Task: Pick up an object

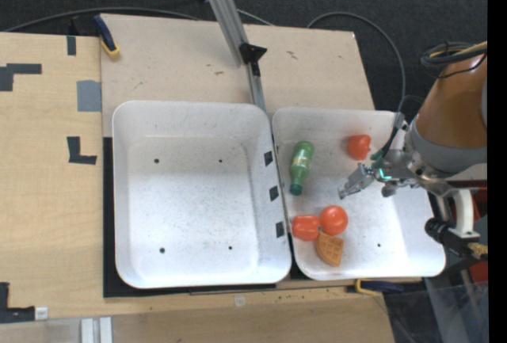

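Observation:
Several objects lie in the right bin point(412, 254). A green bottle point(299, 167) lies near the bin's left wall. A small red ball point(358, 146) sits toward the back. At the front, a red round fruit point(333, 219) touches a flatter red piece point(305, 227) and an orange-brown wedge point(330, 249). My gripper point(371, 186) hangs over the middle of this bin, between the small red ball and the front cluster. It is open, with nothing between its fingers.
The left bin point(127, 175) stands beside the right one, their walls meeting in the middle. A slanted metal pole point(226, 5) runs from the top of the view down to the bins' shared back edge. A black cable point(380, 40) curves over the bench at the back right.

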You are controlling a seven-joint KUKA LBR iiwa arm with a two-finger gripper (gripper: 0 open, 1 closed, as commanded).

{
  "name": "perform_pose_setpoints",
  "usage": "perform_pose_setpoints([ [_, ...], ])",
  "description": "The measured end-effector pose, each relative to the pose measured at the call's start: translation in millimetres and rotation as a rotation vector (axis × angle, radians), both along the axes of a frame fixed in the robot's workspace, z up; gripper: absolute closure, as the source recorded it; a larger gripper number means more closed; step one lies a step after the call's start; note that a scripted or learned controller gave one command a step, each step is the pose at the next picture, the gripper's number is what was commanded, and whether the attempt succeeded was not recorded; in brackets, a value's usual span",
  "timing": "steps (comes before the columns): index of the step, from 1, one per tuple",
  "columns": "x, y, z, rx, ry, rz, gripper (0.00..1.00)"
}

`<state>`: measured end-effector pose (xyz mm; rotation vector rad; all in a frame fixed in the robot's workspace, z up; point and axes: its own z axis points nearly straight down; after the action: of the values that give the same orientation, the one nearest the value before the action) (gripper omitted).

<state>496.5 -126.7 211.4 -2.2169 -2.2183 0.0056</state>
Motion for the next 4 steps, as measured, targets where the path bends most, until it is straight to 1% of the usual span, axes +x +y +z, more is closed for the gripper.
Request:
perform_pose_setpoints([
  [1, 1, 0, 2, -0.001, -0.004, 0.001, 0.00],
  [2, -8, 2, -45, 0.000, 0.001, 0.000, 0.00],
  [3, -2, 4, -105, 0.000, 0.001, 0.000, 0.00],
  [4, -2, 4, -123, -0.002, -0.005, 0.000, 0.00],
])
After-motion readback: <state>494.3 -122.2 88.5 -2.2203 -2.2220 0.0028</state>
